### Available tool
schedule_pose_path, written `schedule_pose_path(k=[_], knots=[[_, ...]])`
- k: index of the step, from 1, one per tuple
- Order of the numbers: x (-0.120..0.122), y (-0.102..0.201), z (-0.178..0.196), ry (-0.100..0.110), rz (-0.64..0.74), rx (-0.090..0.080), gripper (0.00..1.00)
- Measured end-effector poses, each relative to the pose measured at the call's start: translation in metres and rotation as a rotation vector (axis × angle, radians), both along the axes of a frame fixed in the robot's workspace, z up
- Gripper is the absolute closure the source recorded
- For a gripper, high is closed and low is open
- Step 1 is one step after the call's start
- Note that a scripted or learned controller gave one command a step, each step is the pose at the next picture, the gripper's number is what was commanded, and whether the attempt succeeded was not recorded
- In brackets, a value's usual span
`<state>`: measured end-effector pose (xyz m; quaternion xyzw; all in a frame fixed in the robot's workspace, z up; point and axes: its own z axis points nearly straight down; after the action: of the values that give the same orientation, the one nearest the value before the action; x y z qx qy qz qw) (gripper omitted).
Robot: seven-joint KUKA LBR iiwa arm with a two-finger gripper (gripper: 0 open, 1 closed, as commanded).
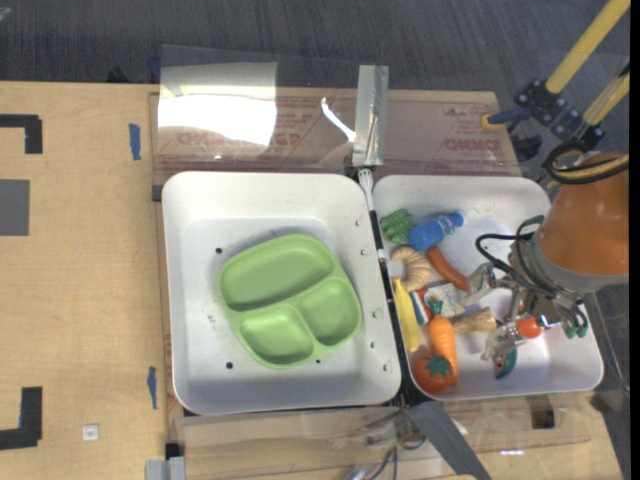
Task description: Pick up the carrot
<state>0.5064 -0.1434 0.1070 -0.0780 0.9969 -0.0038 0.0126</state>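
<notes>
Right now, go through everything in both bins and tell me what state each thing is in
Carrot: lying in the right bin, not held.
Green divided plate: right side up in the left bin, nothing in its compartments.
Tomato: resting at the right bin's near edge, beside the carrot.
Blue bottle: lying on its side.
End effector: low over the right bin, to the right of the carrot.

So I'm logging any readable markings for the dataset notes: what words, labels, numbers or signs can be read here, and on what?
Nothing can be read with certainty.
Red print on the clear sheet behind the right bin: mirrored and blurred, unreadable.
Red print on the same sheet behind the left bin: washed out by glare, unreadable.
Small white tag on the wooden bench: too small to read.
Green tray and the toys: no visible text.
</notes>
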Motion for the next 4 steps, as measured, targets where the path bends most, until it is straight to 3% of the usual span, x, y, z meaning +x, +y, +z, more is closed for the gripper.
schedule_pose_path(k=[1,2,3,4], knots=[[-0.007,0.038,-0.002,-0.032,-0.152,-0.006,0.00],[-0.022,0.089,0.081,0.012,-0.322,0.012,0.00],[-0.023,0.052,0.013,0.012,-0.418,0.011,0.00],[-0.024,0.043,-0.017,0.013,-0.748,0.016,0.00]])
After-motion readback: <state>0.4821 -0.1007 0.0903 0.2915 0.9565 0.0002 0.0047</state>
